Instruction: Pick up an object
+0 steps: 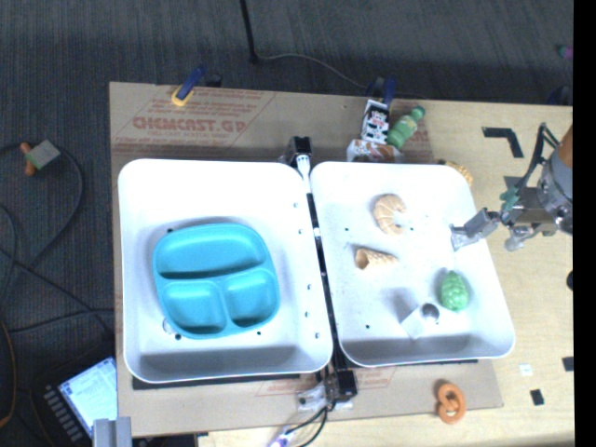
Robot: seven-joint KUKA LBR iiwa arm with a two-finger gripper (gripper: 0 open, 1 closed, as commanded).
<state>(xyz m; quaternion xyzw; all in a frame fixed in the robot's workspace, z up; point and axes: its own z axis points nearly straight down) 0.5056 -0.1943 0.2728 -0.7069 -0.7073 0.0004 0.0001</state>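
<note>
Lying in the right bin [484,338] are the candidate objects: a tan croissant-shaped piece [391,212] toward the far side, a tan cone-shaped piece [374,258] near the middle, a green knobbly object [454,290] toward the right wall, and a small grey block [419,316] just beside it at the near side. All four rest on the bin floor, apart from one another except the green object and grey block, which sit close.

The gripper [492,230] hangs at the bin's right rim, above the green object. Its two fingers are spread apart with nothing between them.

The left bin [140,343] holds a blue divided tray [216,277]. On the bench [531,380], an orange ring [451,400] lies in front of the right bin, and a green-capped bottle [400,128] behind it.
</note>
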